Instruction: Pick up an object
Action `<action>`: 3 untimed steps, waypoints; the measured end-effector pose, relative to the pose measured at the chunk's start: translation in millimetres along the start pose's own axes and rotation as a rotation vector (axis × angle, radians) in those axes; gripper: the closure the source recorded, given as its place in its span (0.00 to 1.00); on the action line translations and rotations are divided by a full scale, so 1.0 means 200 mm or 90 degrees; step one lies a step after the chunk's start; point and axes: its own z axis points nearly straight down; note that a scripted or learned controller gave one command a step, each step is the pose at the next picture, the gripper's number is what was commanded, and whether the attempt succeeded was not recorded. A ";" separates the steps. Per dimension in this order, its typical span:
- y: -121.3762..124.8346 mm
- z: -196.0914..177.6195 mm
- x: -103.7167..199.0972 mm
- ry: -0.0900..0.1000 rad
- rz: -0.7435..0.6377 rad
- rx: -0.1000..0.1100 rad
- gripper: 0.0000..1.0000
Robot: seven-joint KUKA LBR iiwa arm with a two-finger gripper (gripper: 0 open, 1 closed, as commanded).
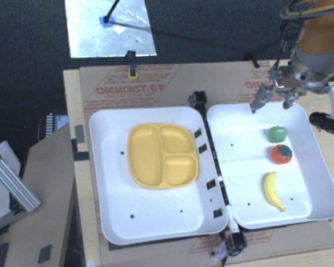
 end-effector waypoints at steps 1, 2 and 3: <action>0.01 -0.04 0.00 -0.001 -0.001 -0.008 0.00; 0.02 0.27 0.01 -0.001 0.000 -0.007 0.00; -0.02 0.51 -0.01 -0.001 0.000 -0.007 0.00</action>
